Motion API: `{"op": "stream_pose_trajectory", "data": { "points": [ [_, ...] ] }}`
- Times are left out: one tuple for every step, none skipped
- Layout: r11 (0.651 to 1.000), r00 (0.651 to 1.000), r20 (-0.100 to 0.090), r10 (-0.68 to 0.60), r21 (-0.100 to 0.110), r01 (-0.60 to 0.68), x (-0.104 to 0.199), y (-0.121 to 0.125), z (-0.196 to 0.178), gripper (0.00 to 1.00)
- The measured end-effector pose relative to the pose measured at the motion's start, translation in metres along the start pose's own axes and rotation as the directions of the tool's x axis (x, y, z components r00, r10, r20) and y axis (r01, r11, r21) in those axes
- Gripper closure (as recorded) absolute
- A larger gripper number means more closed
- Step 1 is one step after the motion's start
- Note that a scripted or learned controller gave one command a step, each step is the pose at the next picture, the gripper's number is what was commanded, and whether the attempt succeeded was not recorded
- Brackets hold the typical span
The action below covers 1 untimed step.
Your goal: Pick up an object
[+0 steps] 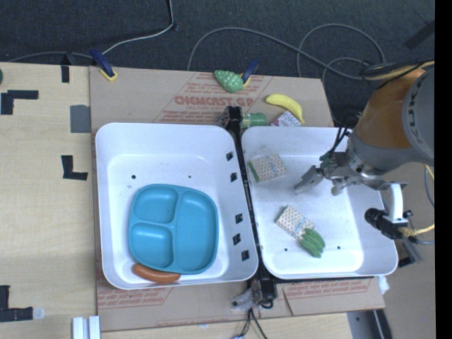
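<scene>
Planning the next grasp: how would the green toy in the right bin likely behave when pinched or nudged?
The green toy looks rounded and bumpy, so it may roll or slip out of a pinch. It appears small and probably light. It touches a patterned packet, so a nudge would likely shift both.

**Bench, bins and clutter around the fingers**

The fingers (306, 182) hang over the right bin (353, 226), a shallow white tray. Its twin, the left bin (162, 145), sits just beyond it, further left of the fingers. A black clamp (233, 116) joins the two at their far rims. Both rest on a cardboard sheet (183, 102) with red print. On that sheet, up-frame of the fingers and outside the bins, lie a banana (286, 106) and, further left, a green knobbly toy (229, 80) touching a blue clip (249, 69). Well apart from the fingers, at the sheet's far left corner, sits another blue clip (104, 66). Thin cables (169, 14) loop over the dark floor (70, 13) up-frame. Black tape marks (70, 167) dot the wooden bench (35, 224) at far left.
</scene>
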<state>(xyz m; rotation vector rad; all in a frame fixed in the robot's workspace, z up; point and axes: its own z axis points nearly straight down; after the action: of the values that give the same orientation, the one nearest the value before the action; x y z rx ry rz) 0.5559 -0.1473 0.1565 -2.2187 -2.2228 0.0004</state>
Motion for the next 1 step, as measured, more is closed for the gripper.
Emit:
{"op": "stream_pose_trajectory", "data": {
  "points": [
    [1.0,1.0,0.001,0.001,-0.012,-0.001,0.026,-0.0335,0.0674,0.0]
  ]
}}
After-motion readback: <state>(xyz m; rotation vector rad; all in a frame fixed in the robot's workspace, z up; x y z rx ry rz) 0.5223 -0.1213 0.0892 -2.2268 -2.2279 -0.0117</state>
